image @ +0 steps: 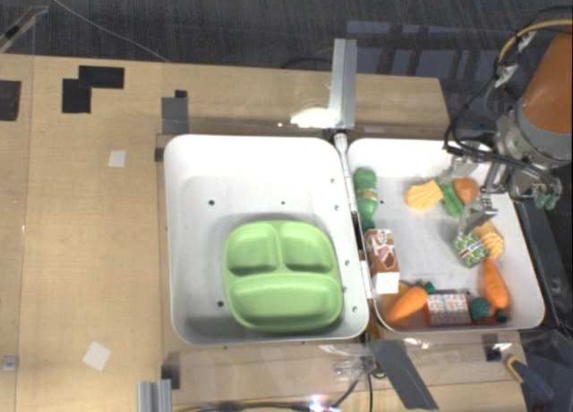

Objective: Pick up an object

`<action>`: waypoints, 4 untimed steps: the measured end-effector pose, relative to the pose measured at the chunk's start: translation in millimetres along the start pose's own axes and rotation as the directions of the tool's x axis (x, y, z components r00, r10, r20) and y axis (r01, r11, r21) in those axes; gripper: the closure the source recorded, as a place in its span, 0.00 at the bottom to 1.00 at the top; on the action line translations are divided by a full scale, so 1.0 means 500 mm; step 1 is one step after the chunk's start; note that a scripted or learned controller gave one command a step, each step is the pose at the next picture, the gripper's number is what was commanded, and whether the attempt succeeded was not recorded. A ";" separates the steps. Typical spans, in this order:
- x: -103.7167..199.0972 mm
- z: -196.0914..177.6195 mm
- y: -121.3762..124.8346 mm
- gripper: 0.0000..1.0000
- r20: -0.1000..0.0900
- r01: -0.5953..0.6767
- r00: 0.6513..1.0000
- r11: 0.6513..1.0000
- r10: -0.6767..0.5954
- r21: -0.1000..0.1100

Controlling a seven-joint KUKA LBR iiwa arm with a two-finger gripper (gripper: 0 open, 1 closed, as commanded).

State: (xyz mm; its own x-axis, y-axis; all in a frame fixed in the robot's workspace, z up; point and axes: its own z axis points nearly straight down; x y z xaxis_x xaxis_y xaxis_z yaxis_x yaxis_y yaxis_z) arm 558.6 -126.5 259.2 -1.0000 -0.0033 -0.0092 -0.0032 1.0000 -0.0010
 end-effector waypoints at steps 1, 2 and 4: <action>-0.056 0.325 -0.113 0.00 0.003 -0.046 0.999 0.999 0.046 0.001; -0.035 0.341 -0.123 0.00 0.005 -0.042 0.999 0.999 0.042 0.001; -0.008 0.338 0.017 0.00 0.008 -0.026 1.000 1.000 0.026 -0.001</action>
State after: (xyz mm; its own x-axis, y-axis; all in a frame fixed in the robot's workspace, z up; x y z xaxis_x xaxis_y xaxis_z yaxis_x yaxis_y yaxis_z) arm 563.9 -118.1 90.3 -0.9996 0.0230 -0.0168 0.0230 0.9997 0.0000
